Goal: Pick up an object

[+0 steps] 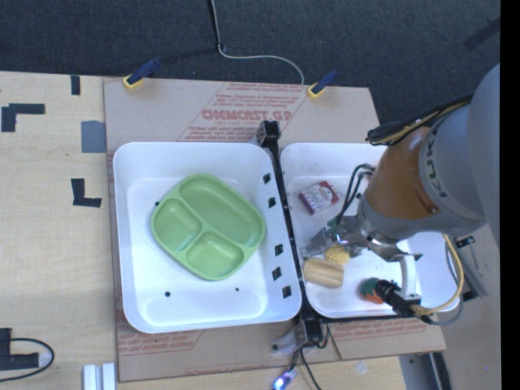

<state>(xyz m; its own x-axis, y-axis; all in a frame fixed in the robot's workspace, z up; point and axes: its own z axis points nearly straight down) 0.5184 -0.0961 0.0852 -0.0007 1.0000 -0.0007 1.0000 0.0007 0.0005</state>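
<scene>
Hovering gripper (331,242) above right bin (422,295), grip state unclear, tan wooden cylinder (323,275) just below, lying sideways

Bulky grey arm (475,157), orange band (398,177), black cables, yellow cable

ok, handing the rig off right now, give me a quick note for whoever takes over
Gripper: low in the right bin, over the yellow item; finger state not readable from this view, nothing visibly held.
Things: the tan wooden block lies beside the yellow item near the bin's left wall; the small red packet sits further back; the green and orange piece is near the front edge. The green divided tray lies in the left bin.
Done: arm is in position over the objects.
Left: grasp and lift one; no pick confirmed yet.
</scene>
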